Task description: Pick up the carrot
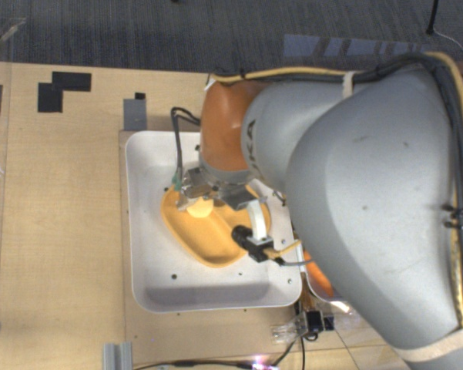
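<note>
Hovering low over the left bin (142, 230), the gripper (204, 197) sits right above the upper part of what you should take as the carrot (209, 247), an orange-yellow piece lying on the bin floor. Whether the gripper is released or clenched cannot be told from this slanted view, as the wrist housing covers it, so do not count this as a grasp.

The carrot's long axis runs diagonally, from the upper left near the gripper down to the lower right. Its lower end looks rounded. The upper end is under the gripper, so you cannot judge which end is the tip.

Watch for these risks:
- A closure across the broad flank rather than across the narrow width would likely let the smooth body squirt out sideways.
- Contact so near one end could make the piece pivot and droop on lifting.
- The black cable fitting (250, 241) hangs just over the carrot's lower end (close enough to brush it).

A second orange patch (317, 273) peeks from under the arm (370, 176) at the neighbouring bin's side, so you may be over the wrong object.
</note>
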Robot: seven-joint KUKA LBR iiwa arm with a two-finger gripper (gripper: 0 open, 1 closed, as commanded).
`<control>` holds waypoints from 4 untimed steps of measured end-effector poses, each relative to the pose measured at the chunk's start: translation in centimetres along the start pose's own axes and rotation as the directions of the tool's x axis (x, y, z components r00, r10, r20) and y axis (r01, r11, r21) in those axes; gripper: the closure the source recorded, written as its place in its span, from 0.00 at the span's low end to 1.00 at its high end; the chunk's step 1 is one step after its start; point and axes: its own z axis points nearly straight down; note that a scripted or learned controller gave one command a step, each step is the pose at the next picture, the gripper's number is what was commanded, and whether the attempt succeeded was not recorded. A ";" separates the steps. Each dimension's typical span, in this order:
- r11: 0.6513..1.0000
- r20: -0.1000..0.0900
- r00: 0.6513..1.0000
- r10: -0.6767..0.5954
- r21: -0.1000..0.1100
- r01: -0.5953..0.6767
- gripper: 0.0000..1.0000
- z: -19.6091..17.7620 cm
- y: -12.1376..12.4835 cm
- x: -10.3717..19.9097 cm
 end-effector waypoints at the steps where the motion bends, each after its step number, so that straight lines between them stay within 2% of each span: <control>1: 0.989 0.004 0.989 0.149 0.001 -0.149 1.00 -9.3 6.1 0.7; 2: 0.919 0.007 0.919 0.395 0.008 -0.395 1.00 -14.2 5.4 2.3; 3: 0.798 0.004 0.798 0.602 -0.001 -0.602 1.00 -26.4 9.5 2.0; 4: 0.799 0.011 0.799 0.602 0.008 -0.602 0.00 -25.8 9.4 2.0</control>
